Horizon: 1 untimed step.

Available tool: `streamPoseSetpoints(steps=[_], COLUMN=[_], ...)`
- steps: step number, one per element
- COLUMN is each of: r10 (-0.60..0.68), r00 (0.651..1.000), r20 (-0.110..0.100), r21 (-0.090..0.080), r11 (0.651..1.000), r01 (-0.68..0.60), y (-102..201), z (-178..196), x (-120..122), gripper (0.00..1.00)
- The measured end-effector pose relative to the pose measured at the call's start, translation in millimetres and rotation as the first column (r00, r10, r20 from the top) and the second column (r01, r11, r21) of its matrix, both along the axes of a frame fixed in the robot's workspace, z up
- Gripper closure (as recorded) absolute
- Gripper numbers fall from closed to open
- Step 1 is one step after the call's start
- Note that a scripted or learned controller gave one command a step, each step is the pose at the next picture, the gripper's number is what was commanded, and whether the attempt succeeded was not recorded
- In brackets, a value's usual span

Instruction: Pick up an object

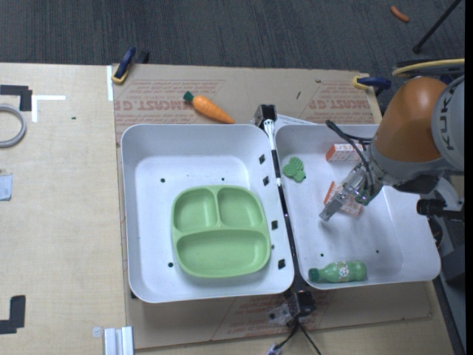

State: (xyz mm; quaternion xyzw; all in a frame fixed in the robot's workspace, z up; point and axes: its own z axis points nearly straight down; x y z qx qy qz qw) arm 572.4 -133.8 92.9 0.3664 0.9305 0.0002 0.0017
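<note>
Reaching into the right bin [414, 261], the pincer [334, 205] sits low over a small orange-and-white packet [332, 193] near the bin's middle. The fingers overlap the packet at this slant, so whether they are apart or together cannot be told, and no grip is confirmed. Other candidates in the same bin: a red-and-white carton [341, 152] near the back wall, a green broccoli piece [295, 169] just beside the divider, and a green bottle [338, 272] lying along the front wall. The left bin [148, 161] holds a green divided plate [220, 231]. A toy carrot [210, 108] lies on the worktop [59, 198] behind the bins.

Judgement: step in hand is the grasp itself, at the packet. Next move calls for a firm close and a straight lift; the thin packet may slip or tip.
</note>
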Motion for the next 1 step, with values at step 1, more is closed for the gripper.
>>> streamPoseSetpoints(steps=[1], r10=[-0.004], r00=[1.000], r20=[0.003], r21=[-0.001], r11=[1.000], r01=[0.004], y=[-1.0], z=[11.0], x=[1.0], gripper=[1.00])
